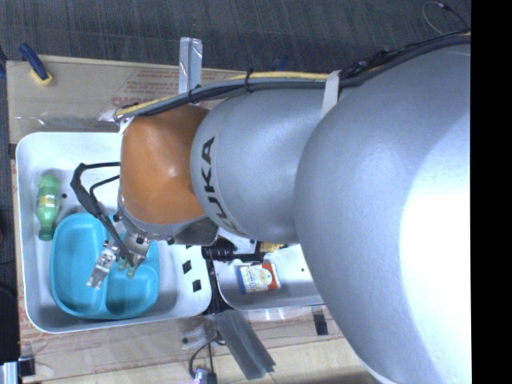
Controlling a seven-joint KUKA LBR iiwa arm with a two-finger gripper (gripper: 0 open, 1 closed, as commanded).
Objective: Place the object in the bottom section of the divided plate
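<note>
Divided plate [76, 262]: we see a blue plate lying in the left white bin [32, 214], its sections split by a raised ridge.
Object: we cannot tell which item the task means, nor whether anything sits in the hand.
Hand [108, 264]: it hangs over the middle of the plate; we cannot tell how its fingers stand.
Green bottle [48, 202]: it lies just beside the plate, against the bin's far-left wall.
Arm [320, 198]: grey with an orange band, it covers much of the desk [80, 78].
Right bin [300, 290]: a small labelled carton [258, 278] lies inside.
</note>
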